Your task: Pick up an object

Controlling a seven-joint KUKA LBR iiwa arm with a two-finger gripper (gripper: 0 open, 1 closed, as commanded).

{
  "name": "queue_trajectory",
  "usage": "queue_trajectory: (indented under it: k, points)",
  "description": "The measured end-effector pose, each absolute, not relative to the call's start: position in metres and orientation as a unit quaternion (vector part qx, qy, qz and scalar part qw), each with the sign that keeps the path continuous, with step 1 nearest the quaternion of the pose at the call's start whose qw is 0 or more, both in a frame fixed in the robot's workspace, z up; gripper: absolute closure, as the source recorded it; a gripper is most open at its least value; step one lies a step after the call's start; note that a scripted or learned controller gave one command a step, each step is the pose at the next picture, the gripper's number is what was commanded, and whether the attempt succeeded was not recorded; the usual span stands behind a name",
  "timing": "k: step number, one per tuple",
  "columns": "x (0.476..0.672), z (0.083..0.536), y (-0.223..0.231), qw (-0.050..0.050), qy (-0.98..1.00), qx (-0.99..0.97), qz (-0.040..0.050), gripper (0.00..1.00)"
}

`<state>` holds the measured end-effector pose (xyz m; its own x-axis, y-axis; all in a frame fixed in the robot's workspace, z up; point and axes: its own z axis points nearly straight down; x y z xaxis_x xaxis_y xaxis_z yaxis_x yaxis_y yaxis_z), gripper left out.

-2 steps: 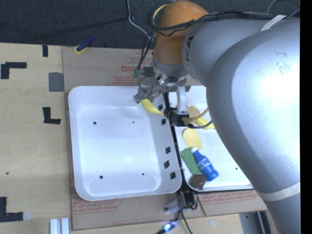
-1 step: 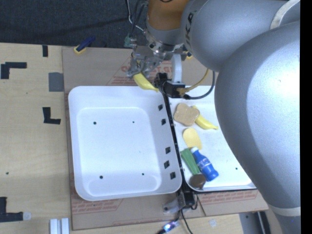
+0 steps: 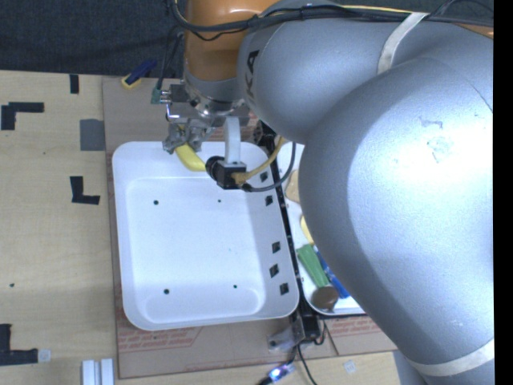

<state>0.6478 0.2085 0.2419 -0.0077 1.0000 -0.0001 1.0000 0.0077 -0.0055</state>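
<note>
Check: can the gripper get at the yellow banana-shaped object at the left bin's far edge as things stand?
Probably yes. The gripper sits right over the yellow banana-shaped object at the far rim of the left white bin, with nothing between them. The rim close by may crowd the grasp.

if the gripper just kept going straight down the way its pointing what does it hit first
Probably the yellow object lying at the top edge of the left bin: the gripper hangs right over it, pointing down. Depth is hard to judge; slightly off, and it meets the bin's white floor instead.

One fixed camera looks down aslant, close over the bins [image 3: 128, 215].
</note>
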Motion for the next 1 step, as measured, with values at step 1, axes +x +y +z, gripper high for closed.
queue_trajectory:
  k: [1]
  points:
    - [0.6457, 0.3383, 0.2336, -0.001, -0.709, -0.705, -0.0039, 1.0]
